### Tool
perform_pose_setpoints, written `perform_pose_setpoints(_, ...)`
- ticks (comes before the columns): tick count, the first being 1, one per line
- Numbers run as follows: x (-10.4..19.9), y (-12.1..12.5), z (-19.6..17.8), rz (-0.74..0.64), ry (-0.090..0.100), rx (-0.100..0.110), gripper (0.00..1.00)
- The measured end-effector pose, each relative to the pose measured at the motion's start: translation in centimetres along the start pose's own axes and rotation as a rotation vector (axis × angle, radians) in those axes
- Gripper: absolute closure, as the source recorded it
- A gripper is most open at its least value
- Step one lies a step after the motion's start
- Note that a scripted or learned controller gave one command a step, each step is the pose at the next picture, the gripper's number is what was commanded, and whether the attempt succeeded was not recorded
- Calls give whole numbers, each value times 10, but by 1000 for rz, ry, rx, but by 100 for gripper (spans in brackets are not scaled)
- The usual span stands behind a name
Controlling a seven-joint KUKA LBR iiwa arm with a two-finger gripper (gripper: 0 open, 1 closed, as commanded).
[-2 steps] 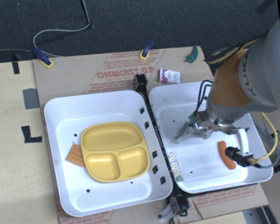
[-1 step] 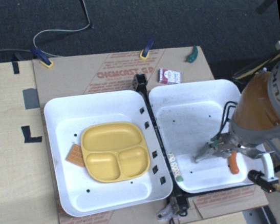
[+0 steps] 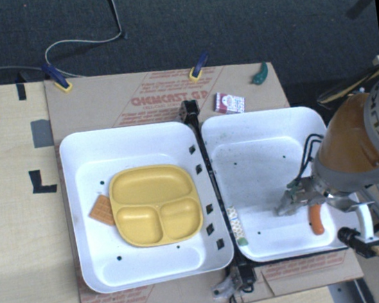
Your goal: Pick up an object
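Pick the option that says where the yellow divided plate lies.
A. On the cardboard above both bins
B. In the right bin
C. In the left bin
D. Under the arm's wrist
C: the yellow divided plate rests on the floor of the left bin, partly over a small tan piece, while the arm reaches into the right bin.

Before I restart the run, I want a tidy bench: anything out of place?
Mostly tidy. An orange-brown card lies partly tucked under the yellow tray in the left bin, askew. A small red packet sits on the cardboard outside the bins.
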State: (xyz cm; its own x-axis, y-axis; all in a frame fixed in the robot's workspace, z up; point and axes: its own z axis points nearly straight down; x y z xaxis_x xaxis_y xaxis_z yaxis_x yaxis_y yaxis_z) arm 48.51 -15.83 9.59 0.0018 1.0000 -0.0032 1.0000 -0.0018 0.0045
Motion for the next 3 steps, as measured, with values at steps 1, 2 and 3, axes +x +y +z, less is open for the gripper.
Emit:
perform_pose_setpoints(1,0,0,0,0,0,0,0)
perform_pose_setpoints(2,1,-1,10,-1,1,2,0)
perform_pose_setpoints(3,0,0,0,0,0,1,100)
